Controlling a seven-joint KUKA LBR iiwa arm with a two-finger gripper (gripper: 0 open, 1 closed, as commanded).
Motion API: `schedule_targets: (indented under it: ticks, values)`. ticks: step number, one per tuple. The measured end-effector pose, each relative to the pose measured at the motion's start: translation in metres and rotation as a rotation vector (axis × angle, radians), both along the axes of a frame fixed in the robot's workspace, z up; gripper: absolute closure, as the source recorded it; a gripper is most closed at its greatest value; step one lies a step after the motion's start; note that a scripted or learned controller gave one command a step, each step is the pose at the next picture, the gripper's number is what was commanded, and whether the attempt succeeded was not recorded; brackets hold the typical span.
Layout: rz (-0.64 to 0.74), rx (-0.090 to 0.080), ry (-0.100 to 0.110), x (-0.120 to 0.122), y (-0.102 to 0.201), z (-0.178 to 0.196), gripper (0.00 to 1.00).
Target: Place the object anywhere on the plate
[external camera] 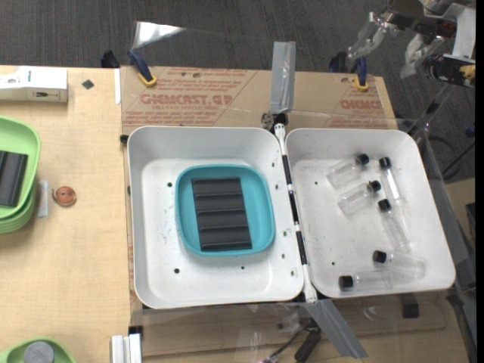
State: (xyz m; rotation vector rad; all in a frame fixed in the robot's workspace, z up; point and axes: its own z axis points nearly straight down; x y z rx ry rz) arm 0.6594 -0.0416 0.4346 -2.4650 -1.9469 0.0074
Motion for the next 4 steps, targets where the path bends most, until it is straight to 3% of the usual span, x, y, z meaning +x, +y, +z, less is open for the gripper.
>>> schedule_targets:
  ticks: [1, 2, 4]
  values:
    - [-0.028, 0.000, 0.000, -0.009, -0.092, 0.005, 0.00]
    - [-0.175, 0.000, 0.000, 0.000, -0.154, 0.005, 0.00]
    - [-0.175, 0.000, 0.001, 0.000, -0.153, 0.005, 0.00]
